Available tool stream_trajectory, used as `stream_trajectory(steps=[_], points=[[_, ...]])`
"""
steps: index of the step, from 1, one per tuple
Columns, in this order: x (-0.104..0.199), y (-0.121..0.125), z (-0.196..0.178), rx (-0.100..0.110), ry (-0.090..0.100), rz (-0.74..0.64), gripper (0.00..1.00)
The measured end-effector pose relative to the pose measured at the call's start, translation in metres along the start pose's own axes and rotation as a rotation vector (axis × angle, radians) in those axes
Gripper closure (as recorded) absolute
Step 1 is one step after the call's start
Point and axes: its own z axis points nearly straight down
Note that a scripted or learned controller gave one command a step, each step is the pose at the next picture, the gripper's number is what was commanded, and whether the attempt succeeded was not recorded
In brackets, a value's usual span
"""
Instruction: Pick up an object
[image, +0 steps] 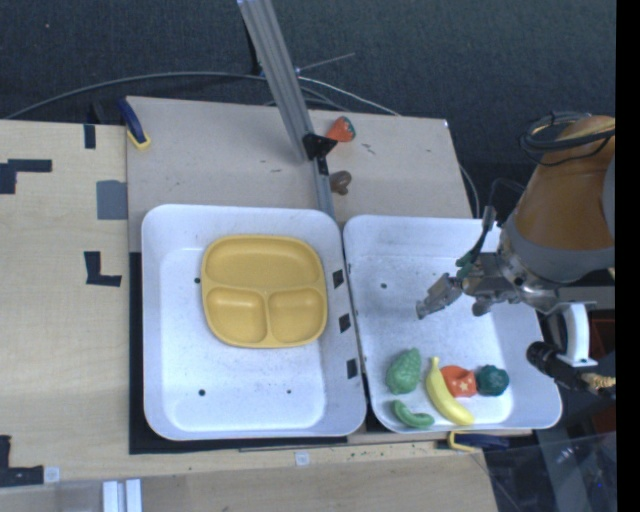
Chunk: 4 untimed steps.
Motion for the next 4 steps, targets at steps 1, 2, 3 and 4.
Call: stream_trajectory(steps=[1,2,3,4], points=[[0.000,0.000,0.000,0.000,0.000,0.000,0.00],[-0.006,-0.009,0.055,0.005,-0.001,0.002,0.00],[-0.001,-0.012,0.099,0.005,0.000,0.002,0.00],[0.000,-0.012,0.151,-0.001,-0.002,0.002,0.00]])
